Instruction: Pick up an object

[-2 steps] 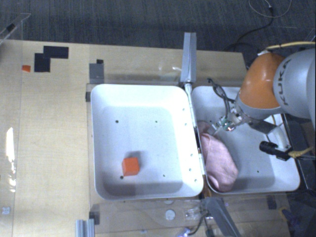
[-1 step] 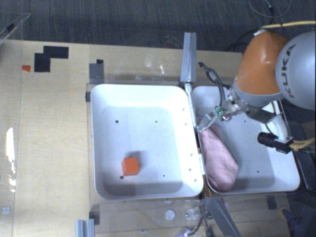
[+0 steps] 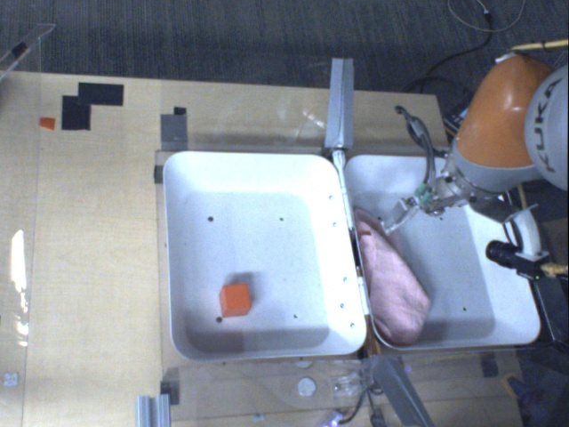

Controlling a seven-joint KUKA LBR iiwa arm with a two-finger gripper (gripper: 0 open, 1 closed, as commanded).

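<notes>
**Arm poised over the right bin, nothing yet grasped**

Dark carpet lay behind a pale wooden counter [image 3: 89,265] that carried two shallow white bins side by side. At the far left of the counter sat a small orange marker [image 3: 47,124] next to black patches [image 3: 87,105]. The left bin [image 3: 187,185] held a single orange block [image 3: 236,300] near its front edge, lying flat and well apart from the walls. Across the divider, the right bin [image 3: 462,274] held a pink cloth [image 3: 391,283], bunched lengthwise against its left wall. Above the rear of that bin hung the gripper [image 3: 411,208], just beside the cloth's upper end and seemingly clear of it. Whether the jaws stood wide or narrow could not be told from this slanted view; nothing showed between them.

By my reading, the step in hand was the approach, with no pick made. The cloth looked the likeliest target; the next move would call for a descent onto its bulk and a firm close on the folds.
</notes>
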